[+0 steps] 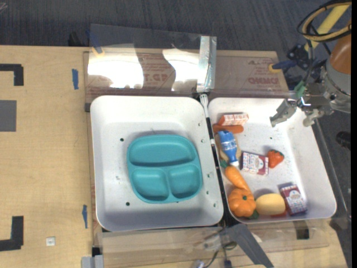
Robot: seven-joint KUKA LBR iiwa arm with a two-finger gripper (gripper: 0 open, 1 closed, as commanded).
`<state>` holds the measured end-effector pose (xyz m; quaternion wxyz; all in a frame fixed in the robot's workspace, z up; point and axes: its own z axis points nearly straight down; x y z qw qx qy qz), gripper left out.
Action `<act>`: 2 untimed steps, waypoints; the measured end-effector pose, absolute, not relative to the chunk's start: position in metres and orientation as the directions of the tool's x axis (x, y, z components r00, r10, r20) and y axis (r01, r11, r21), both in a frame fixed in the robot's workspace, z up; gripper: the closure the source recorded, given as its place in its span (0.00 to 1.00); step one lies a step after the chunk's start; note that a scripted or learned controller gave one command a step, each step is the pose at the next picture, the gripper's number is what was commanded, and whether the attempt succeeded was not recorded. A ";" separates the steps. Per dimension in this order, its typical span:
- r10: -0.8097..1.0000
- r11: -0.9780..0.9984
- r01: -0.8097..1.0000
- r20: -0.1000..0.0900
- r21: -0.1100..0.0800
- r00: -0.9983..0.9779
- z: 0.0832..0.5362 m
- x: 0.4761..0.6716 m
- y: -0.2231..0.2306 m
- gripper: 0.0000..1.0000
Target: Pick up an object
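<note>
Arm: grey, with an orange band at the view's right edge; it reaches in from the right over the far right corner of the right bin.
Gripper (295,114): two fingers spread apart – one tip (279,116) toward the bin's middle, the other (308,120) nearer the right wall. Nothing lies between them; the gripper hangs above bare bin floor, apart from every object.
Near edge of bench: pale wood strip with a grey wedge-shaped piece (248,250) below the bins.
Right bin (323,166): shallow, white, holds all the loose objects.
Near row in right bin: orange pumpkin (242,201), yellow potato-like piece (270,204) just beside it, purple carton (293,197) to the right of that.
Middle of right bin: carrot (236,177) lying at a slant along the left wall; red-and-white carton (254,163) with a red strawberry-like piece (275,158) touching its right end.
Far part of right bin: blue bottle (228,144) beside the left wall; orange-and-white box (233,119) beyond it, with a red sausage-like piece (231,129) between the two.
Left bin (106,116): shallow, white, holds a teal divided tray (164,167) – one long compartment on the far side, two smaller ones on the near side.
Beyond the bins: clear plastic sheet (150,66) over brown cardboard (245,71).
Surface: light wooden bench (42,149) with black corner marks and blue tape tabs.
Room: dark grey carpet (167,4) behind; yellow and black cables (326,18) at the far right.
</note>
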<state>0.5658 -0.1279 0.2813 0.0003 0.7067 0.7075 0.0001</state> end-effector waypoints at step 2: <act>0.981 -0.196 0.981 0.000 0.004 0.196 0.106 0.553 -0.164 0.00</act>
